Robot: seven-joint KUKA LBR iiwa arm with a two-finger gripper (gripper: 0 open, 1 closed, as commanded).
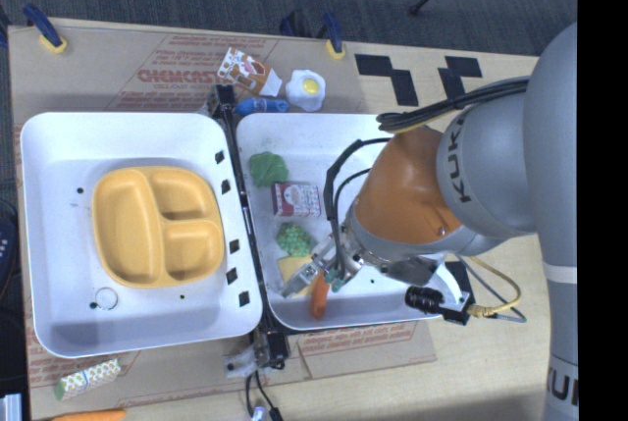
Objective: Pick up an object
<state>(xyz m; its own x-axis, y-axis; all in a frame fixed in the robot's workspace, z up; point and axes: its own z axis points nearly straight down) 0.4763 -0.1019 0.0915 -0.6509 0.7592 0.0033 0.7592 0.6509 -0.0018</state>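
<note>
1. The claw (pixel 316 274) is low in the right bin (pixel 392 316), near the front wall. It hangs under the grey arm (pixel 510 164) with the orange band (pixel 397 188).
2. I cannot tell if the claw is wide or narrow. Its tips are small and shiny and mixed up with the toys, so I cannot tell if it holds anything.
3. The claw is right at the orange carrot (pixel 319 296). I think the carrot is what it wants to pick up, because the tips sit just above it.
4. The carrot is a small, thin orange stick. It lies in the front part of the right bin, and one end points at the front wall. It looks smooth and easy to slip.
5. Just beside the claw is a yellow piece (pixel 290 268), maybe toy cheese. Touching it from behind is a bumpy green toy (pixel 292 238), like broccoli.
6. Farther back are a small red and white box (pixel 296 200) and a green leafy toy (pixel 267 167). These are crowded on the left side of the bin, so the claw has little room.
7. The left bin (pixel 49 213) holds a yellow tray (pixel 157 223) with 3 parts. It lies flat in the middle.
8. On the desk (pixel 118 66) behind the bins are a small carton (pixel 241 70), a blue thing (pixel 260 104) and a white and yellow toy (pixel 306 88) like an egg. They are out of the bins, well apart from the claw.
9. Blue clamps (pixel 44 26) grip the desk edge.
</note>
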